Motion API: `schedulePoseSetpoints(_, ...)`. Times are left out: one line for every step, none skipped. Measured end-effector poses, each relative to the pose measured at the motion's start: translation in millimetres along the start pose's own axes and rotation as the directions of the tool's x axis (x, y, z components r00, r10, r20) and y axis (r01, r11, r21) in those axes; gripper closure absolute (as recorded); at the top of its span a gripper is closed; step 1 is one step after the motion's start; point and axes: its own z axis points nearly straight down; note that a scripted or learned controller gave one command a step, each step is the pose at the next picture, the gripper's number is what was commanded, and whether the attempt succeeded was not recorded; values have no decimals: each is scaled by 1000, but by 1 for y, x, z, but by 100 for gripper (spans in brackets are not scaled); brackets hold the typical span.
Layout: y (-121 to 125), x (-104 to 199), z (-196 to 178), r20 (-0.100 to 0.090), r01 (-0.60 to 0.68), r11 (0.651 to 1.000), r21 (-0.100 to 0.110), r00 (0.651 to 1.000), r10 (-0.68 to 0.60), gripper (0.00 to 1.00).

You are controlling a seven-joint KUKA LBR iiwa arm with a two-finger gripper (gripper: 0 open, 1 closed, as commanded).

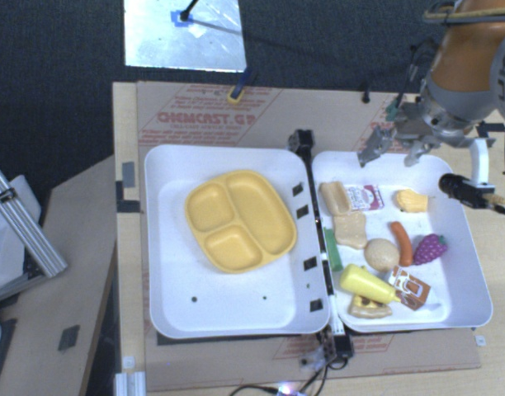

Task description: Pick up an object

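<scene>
My gripper [395, 148] hangs open above the far edge of the right bin [467, 262], with nothing between its two fingers. Below it, in that bin, lie several toy foods: a beige bread piece [334, 196], a small red-and-white packet [365, 196], a yellow chunk [412, 200], a tan slab [351, 230], an orange sausage [400, 242], a purple grape bunch [429, 249], a round beige ball [382, 255], a yellow cone-shaped bottle [367, 284], an orange packet [411, 289] and a toast piece [369, 308].
The left bin [170, 287] holds a yellow three-compartment plate [239, 219]. A black divider with clips [312, 221] runs between the bins. A shiny metal sheet [185, 23] lies beyond the bench. A black fitting [457, 187] sits at the right bin's far right rim.
</scene>
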Motion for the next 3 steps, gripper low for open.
schedulePoseSetpoints(2,0,-8,1,2,1000,-12,1000,-2,0)
schedulePoseSetpoints(-4,4,52,0,0,1000,-7,1000,0,0)
schedulePoseSetpoints(0,-5,108,0,-1,1000,-8,1000,1,0)
